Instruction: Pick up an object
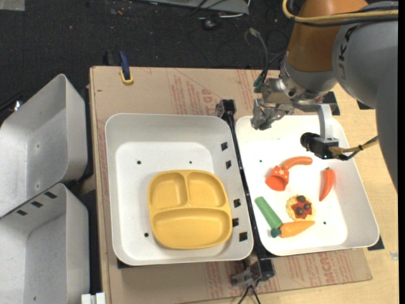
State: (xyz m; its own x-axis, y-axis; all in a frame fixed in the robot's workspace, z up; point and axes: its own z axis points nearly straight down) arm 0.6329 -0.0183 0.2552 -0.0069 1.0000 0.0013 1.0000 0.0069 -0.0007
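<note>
The right white bin [354, 230] holds several toy foods: a red pepper [277, 178], an orange-red sausage-like piece [296, 162], a red chili [326, 183], a green cucumber [267, 212], a small pizza-like round [300, 207] and an orange carrot [297, 229]. My gripper [264, 120] hangs over the far left corner of that bin, above and behind the red pepper, apart from all the toys. Nothing shows between its fingers. Whether they stand open or shut is unclear from this angle.
The left white bin [126, 170] holds a yellow divided tray [188, 209]. A dark divider [237, 170] runs between the bins. The grey arm with its orange band [326, 18] fills the upper right. Spare white bins [38, 170] stand off the bench at left.
</note>
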